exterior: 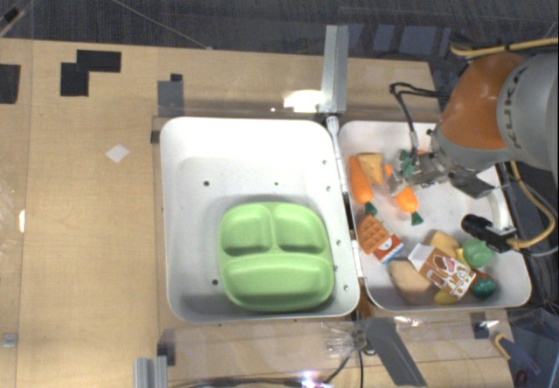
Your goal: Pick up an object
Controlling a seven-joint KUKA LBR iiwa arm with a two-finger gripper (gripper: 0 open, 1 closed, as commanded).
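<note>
I am reading the claw point(417, 169) as hanging low in the right bin point(515, 290), grip state indeterminate, while the small orange carrot point(406, 199) is lying just below-left of it, long axis slanting toward the near wall.

The grey arm reaches in from the right; orange band above the wrist; pincer point(410, 166) lowered, pointing left.

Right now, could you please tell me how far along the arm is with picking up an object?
Done: the gripper has reached into the right bin, low among the toys. In hand: it sits beside the small carrot and the larger carrot, but nothing is visibly held. Left: the grasp and the lift. The green tray lies in the left bin.
</note>
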